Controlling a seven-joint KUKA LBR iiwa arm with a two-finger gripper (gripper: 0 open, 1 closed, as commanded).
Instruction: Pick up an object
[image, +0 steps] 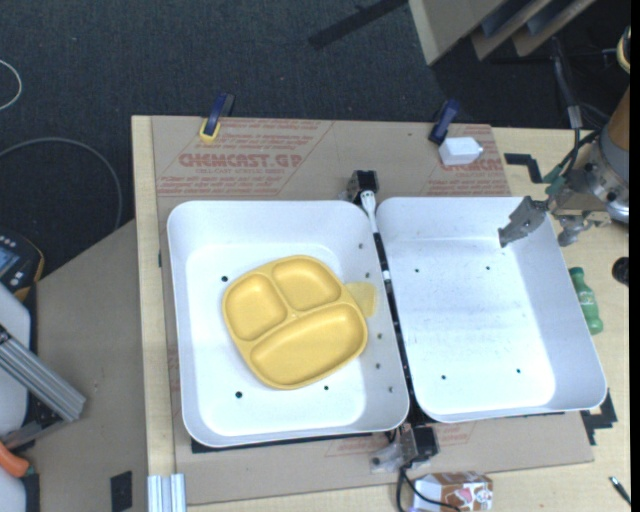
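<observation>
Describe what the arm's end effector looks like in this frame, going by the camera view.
The end effector is bare grey metal, with two slim, dark grey fingers that taper to flat tips. Its body is a blocky silver-grey wrist housing with a rounded, lighter section behind it at the frame's right edge. Thin dark cables run along it.

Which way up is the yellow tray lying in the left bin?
Right way up: the tray lies flat in the left bin, its three hollow compartments facing upward.

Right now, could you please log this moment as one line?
claw: open, above right bin | tray: left bin, untouched | grasp: none
</observation>
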